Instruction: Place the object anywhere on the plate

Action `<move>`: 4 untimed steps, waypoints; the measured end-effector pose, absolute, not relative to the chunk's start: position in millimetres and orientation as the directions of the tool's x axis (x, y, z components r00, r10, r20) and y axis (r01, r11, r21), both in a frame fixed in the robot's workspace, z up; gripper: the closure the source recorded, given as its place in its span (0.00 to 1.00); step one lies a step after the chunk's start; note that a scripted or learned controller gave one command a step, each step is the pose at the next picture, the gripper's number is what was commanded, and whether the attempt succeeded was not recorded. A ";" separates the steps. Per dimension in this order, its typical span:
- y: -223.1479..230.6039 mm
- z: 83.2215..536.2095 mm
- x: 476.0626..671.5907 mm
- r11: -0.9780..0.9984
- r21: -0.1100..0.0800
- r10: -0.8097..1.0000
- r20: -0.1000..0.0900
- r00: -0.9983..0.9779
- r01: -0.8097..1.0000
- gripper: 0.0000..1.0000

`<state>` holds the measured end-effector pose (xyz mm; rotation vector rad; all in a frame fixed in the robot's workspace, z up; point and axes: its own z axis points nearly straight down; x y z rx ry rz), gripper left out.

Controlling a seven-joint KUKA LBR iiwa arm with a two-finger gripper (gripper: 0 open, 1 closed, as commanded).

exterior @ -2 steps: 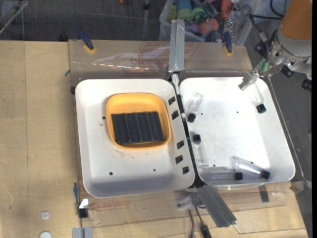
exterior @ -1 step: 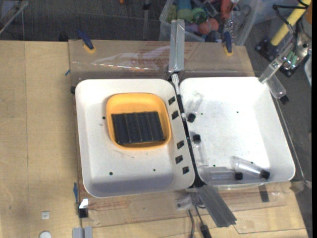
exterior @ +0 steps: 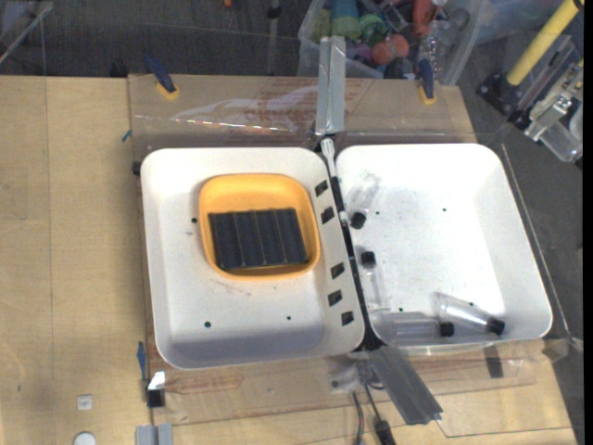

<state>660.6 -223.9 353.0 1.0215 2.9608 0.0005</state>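
Black ridged block (exterior: 257, 239) sits flat on the orange plate (exterior: 211, 196), which rests in the left bin (exterior: 167, 248); right of that plate, 2 clear tubes (exterior: 463, 316) in the right bin (exterior: 519, 239); gripper state: can't tell

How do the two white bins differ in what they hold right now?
The left bin holds an orange plate with a dark ribbed slab lying on it; the right bin holds clear tube-like items along its near and left edges. Both are shallow, white, rounded and similar in size.
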 end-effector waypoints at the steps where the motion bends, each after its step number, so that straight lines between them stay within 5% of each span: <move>1: -221.6 437.0 652.8 0.929 0.002 0.370 -0.010 -0.929 0.370 1.00; 2: -220.3 436.7 658.8 0.969 0.001 0.247 -0.011 -0.969 0.247 1.00; 3: -221.3 436.6 662.5 0.990 -0.002 -0.138 -0.011 -0.990 -0.138 1.00; 4: -220.4 436.8 668.6 0.947 -0.003 -0.320 -0.011 -0.947 -0.320 1.00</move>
